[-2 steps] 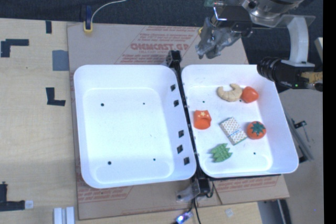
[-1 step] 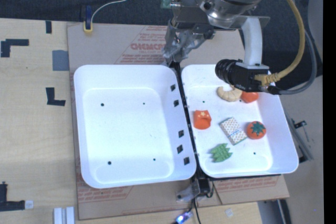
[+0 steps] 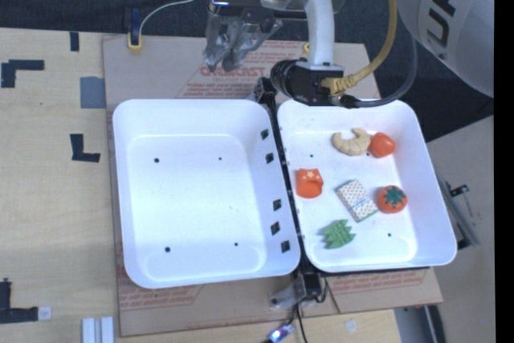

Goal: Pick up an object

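Note:
My gripper (image 3: 227,54) hangs high above the back edge of the left bin (image 3: 128,173), over the cardboard behind it, with nothing visible between its fingers. The right bin (image 3: 426,165) holds several small objects: a tan croissant-shaped piece (image 3: 351,142), a small orange-red ball (image 3: 382,144), an orange block (image 3: 309,182), a checkered white packet (image 3: 356,199), a red tomato-like piece (image 3: 391,199) and a green leafy piece (image 3: 338,234). All of them lie well to the right of and nearer than the gripper.
A row of black clips (image 3: 275,189) runs along the divide between the two bins. A yellow-tipped cable (image 3: 134,40) lies on the cardboard at the back left. The arm's big grey body (image 3: 458,4) looms over the back right corner.

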{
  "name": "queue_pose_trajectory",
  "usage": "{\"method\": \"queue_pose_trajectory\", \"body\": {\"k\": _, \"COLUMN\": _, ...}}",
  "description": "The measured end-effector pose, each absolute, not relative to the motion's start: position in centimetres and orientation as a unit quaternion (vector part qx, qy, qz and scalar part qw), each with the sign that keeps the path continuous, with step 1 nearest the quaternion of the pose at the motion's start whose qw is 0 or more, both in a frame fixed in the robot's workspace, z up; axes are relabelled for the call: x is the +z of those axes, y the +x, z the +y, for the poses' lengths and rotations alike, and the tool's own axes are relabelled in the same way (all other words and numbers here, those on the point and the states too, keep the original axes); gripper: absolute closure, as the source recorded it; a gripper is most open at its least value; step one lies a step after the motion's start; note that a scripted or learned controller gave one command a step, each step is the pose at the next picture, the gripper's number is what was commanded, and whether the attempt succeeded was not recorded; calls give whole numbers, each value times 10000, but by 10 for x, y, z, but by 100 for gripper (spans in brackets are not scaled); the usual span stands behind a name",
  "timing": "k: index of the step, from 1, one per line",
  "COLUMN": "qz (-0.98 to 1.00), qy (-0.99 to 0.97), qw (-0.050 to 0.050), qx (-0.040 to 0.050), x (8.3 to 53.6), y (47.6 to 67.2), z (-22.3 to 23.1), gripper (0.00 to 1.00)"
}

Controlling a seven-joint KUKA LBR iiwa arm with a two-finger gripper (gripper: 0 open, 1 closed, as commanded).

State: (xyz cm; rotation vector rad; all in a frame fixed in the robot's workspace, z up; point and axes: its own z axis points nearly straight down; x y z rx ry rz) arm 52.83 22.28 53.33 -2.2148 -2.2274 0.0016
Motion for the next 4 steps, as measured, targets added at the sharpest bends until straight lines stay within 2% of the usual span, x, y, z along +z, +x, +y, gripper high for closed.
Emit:
{"method": "queue_pose_trajectory", "body": {"k": 1, "qz": -7069, "qy": -7073, "qw": -5, "qx": 5, "x": 534, "y": 564, "z": 204, "gripper": 100}}
{"method": "queue_pose_trajectory", "body": {"k": 2, "qz": -7063, "qy": -7078, "qw": 34, "qx": 81, "x": 325, "y": 568, "z": 172, "gripper": 100}}
{"method": "queue_pose_trajectory", "body": {"k": 3, "qz": -7057, "qy": -7085, "qw": 1, "qx": 10, "x": 360, "y": 535, "z": 112, "gripper": 100}}
{"method": "queue_pose_trajectory", "body": {"k": 4, "qz": -7059, "qy": -7083, "qw": 2, "qx": 3, "x": 395, "y": 481, "z": 56, "gripper": 100}}
